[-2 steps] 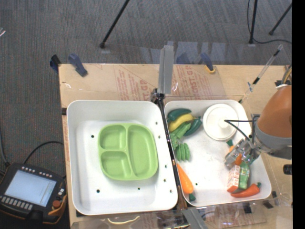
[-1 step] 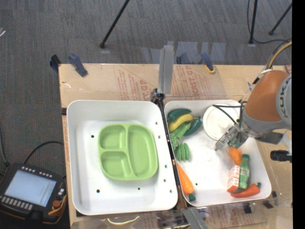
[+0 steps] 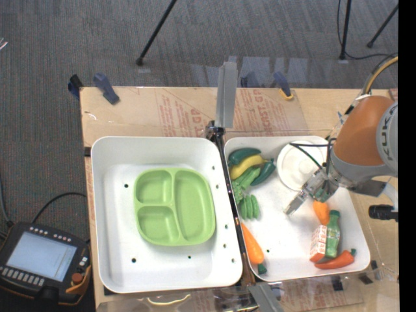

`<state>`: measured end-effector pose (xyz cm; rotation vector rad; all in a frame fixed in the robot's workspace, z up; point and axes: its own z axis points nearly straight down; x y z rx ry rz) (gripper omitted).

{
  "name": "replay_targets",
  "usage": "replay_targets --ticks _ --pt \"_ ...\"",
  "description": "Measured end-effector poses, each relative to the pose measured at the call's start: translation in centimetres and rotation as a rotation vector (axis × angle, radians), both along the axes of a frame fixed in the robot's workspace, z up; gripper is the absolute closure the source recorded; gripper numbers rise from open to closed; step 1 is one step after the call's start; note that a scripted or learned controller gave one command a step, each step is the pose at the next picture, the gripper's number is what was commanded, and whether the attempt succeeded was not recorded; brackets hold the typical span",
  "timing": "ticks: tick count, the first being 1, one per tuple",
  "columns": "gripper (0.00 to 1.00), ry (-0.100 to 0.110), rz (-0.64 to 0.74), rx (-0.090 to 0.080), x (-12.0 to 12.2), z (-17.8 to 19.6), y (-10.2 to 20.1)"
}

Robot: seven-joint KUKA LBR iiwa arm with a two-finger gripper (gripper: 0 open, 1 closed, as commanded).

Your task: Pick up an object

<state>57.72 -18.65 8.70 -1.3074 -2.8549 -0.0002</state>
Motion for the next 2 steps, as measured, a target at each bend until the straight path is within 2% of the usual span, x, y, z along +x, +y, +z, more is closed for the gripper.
replay_targets --ticks 1,2 --pt "0.00 -0.002 0.052 -0.001 -3.6 0.1 -2.6" --pt "0.00 -0.002 0.066 0.000 -5.6 0.1 -1.2"
